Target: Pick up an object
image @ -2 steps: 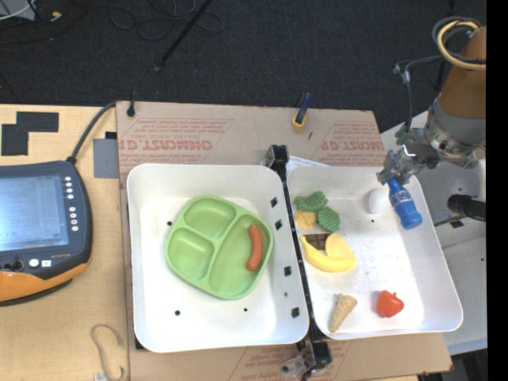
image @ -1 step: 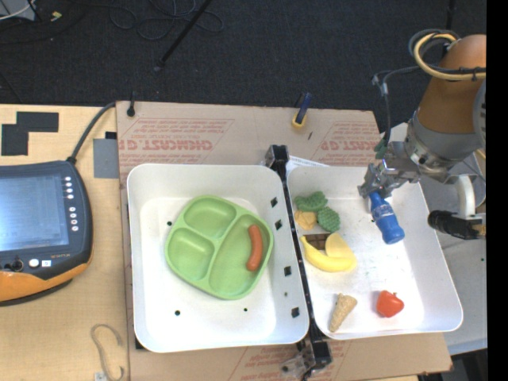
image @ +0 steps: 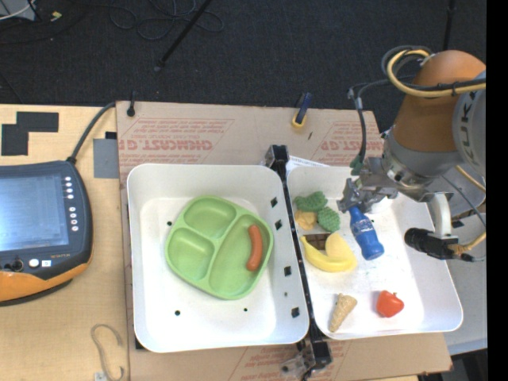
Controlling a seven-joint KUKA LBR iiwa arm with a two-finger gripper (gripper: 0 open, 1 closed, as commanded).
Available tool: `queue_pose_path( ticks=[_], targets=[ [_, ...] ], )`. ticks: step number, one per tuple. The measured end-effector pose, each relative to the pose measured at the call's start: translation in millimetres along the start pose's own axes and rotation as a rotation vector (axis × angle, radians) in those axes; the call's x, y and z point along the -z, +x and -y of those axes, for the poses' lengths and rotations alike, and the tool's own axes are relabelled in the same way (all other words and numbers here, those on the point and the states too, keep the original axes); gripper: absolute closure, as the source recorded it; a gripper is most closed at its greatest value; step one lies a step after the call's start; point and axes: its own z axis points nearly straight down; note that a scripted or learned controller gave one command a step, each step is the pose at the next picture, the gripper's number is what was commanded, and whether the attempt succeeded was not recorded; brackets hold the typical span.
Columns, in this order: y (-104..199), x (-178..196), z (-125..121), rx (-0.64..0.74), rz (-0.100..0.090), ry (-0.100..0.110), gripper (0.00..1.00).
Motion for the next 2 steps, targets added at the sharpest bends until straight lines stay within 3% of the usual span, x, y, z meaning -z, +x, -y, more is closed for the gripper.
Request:
queue_pose_path(
  ticks=[2],
  targets=[
    [90.4, -3.0, 20.1, 0.002, 0.000, -0.001, 1.00]
  ],
)
